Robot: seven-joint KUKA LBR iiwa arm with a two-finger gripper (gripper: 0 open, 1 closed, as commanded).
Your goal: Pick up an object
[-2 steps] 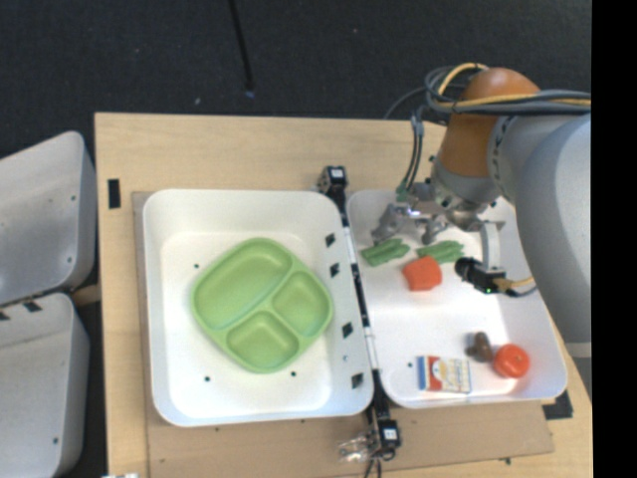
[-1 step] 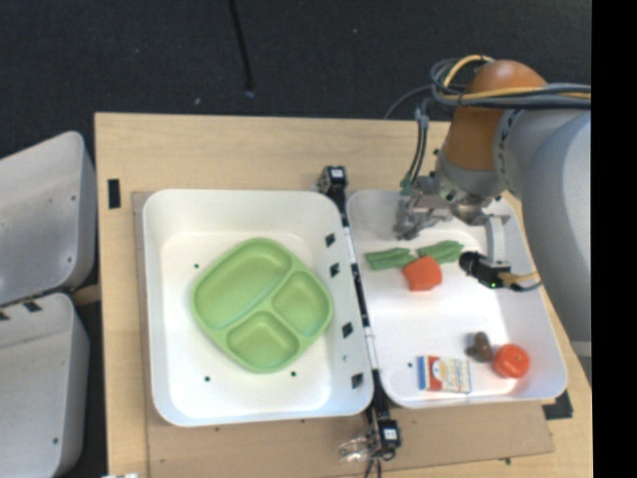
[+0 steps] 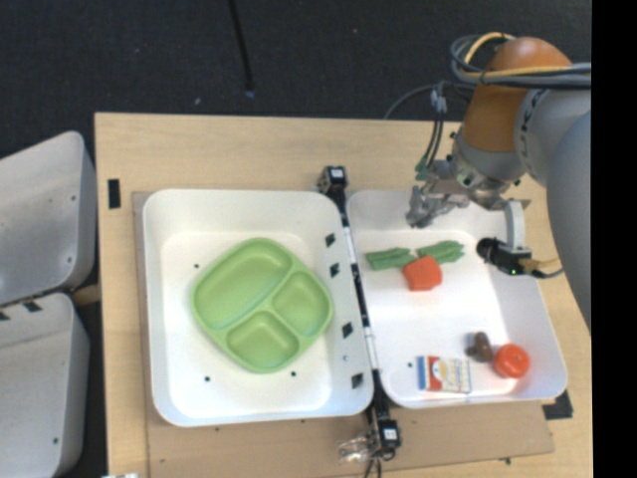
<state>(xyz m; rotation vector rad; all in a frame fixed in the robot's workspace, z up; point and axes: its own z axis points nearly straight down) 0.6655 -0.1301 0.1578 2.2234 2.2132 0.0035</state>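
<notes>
Hovering just behind the green bean pod [image 3: 413,256], the gripper [image 3: 430,207] holds nothing visible; finger spacing cannot be told; pod probably light, soft, slippery; grasp across its narrow middle, clear of the red block [image 3: 423,274].

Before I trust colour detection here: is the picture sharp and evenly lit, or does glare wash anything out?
Camera view: soft overall, small things like the brown object lack detail; the right bin is bright white with faint shadows; the green tray reads clearly; the pincer is slightly blurred; the surroundings are dark.
</notes>
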